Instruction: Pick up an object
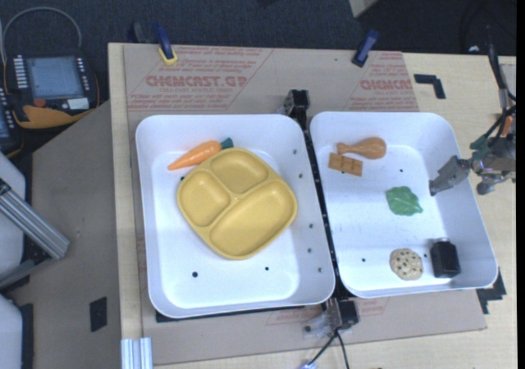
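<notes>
Where it reaches over the right bin's (459, 142) rim, the gripper (449, 175) hangs low, finger state unclear.

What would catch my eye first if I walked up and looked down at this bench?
Probably the big yellow divided plate, sitting in the left white bin with an orange toy carrot touching its upper-left edge. The right white bin holds smaller scattered things: a green leaf in the middle, a cookie beside a black block at the bottom. The gripper hangs at that bin's right rim.
</notes>
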Motion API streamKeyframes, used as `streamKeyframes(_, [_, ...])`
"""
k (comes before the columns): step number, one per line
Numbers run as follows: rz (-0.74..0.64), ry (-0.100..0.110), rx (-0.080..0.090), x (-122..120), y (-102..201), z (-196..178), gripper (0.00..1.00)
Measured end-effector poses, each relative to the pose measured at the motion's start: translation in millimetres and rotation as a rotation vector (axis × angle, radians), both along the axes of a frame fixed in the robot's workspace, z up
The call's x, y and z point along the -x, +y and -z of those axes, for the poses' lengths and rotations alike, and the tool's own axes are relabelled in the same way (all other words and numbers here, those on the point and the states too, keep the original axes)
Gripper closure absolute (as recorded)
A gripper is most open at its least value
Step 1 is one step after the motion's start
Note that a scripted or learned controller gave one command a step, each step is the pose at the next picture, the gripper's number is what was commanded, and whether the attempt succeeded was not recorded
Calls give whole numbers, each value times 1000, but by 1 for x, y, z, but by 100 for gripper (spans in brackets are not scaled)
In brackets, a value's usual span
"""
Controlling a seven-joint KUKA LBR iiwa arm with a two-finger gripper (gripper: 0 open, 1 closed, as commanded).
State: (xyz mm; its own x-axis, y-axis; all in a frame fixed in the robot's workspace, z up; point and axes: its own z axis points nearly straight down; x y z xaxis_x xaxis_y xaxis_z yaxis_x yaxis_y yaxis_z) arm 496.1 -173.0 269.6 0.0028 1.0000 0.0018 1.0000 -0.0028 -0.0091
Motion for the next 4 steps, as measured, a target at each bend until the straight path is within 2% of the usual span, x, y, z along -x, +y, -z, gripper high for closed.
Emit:
streamKeyframes(1, [-3, -10, 2, -2, 0, -5, 0])
streamKeyframes(2, [-3, -3, -1, -3, 1, 38, 0])
streamKeyframes(3, [-3, -8, 1, -4, 3, 78, 0])
streamKeyframes(4, [-2, -2, -1, -6, 0, 141, 0])
